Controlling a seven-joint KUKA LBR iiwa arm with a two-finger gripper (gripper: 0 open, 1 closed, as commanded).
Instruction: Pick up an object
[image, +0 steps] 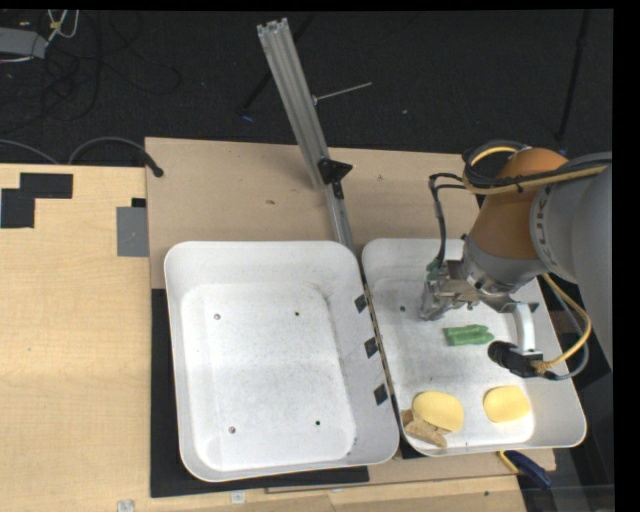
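Seen from above at a slant: 2 white bins on the tabletop (90, 330), left bin (262, 262) in the frame's centre, right bin (400, 262) at centre-right. In the right bin, 4 loose things: a green block (466, 335) at mid-bin, a yellow lump (439, 410) and a second yellow lump (507, 404) near the lower edge, and a tan scrap (429, 432) touching the first lump's lower left.

Gripper (437, 303) low over the right bin's middle, hanging from the grey arm (570, 230) with its orange band, entering from the right of the frame. State of the fingers: cannot tell, too small and dark against the wrist. Nothing visibly held between them.

Judged step: approach, with no grasp made yet. Nearest candidate likely the green block, just right of and slightly below the gripper, apart from it. Next move calls for a short shift toward the lower right of the frame to centre over the block, alignment across its narrow side, then descent and closing. Risk: nudging the block aside instead of straddling it.
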